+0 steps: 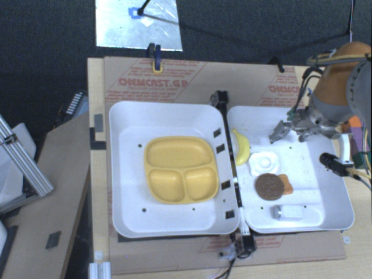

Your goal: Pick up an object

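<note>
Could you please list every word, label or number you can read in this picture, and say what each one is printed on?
"CHEMCAST GP", red print on the brown protective sheet under the bins, near the far left bin.
The same red print recurs by the right bin and along the sheet's near edge, too cut off or blurred to read.
No readable text elsewhere.

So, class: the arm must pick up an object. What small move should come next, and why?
Probably move the gripper toward the banana. It hangs over the right bin holding nothing, and the banana lies nearest, by the divider.
</note>
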